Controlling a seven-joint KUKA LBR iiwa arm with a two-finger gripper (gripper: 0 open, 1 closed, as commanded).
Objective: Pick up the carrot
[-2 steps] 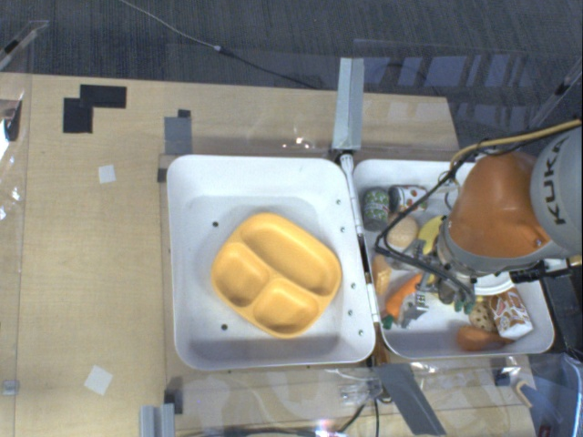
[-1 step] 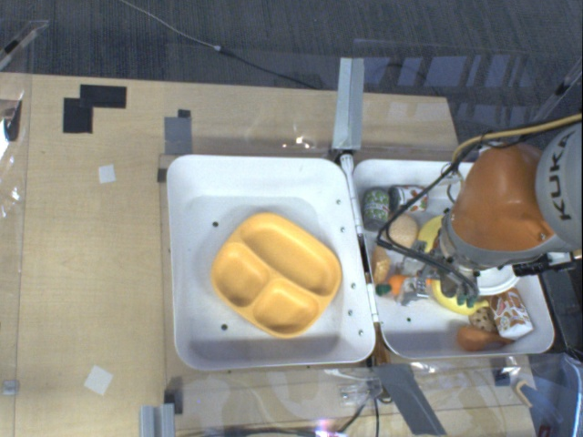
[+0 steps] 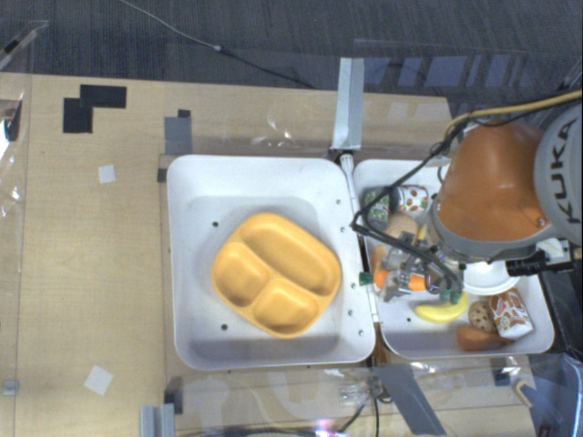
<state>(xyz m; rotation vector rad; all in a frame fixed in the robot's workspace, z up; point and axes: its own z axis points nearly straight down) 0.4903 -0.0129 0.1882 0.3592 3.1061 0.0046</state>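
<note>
Camera view, from above at a slant.

Bench (image 3: 82, 271): pale wood, with black patches at upper left and small pale squares scattered on it.

Left bin (image 3: 187, 335): shallow, white. Holds one yellow tray (image 3: 276, 272) with three compartments, lying tilted near the bin's middle.

Right bin (image 3: 537, 335): shallow, white, touching the left bin along a shared edge. Much of it is covered by the arm.

Arm (image 3: 496, 185): grey with an orange band, reaching in from the right and standing over the right bin. Black cables loop off its left side.

Gripper (image 3: 401, 276): metal parts low over the left half of the right bin. Whether its jaws are apart or closed cannot be told from here, nor whether anything is between them.

Carrot (image 3: 417, 282): a short orange piece showing just beside the gripper's metal parts, in the left half of the right bin; partly hidden. A small green bit lies to its left at the bin's edge.

Banana (image 3: 441, 313): yellow, below the carrot, near the bin's front.

Cookie (image 3: 478, 314): round, speckled, just right of the banana.

Patterned cup (image 3: 510, 315): lying on its side, right of the cookie.

Brown item (image 3: 475, 339): at the front wall, below the cookie; kind unclear.

Patterned item (image 3: 412, 198): at the bin's back left, partly under cables.
</note>
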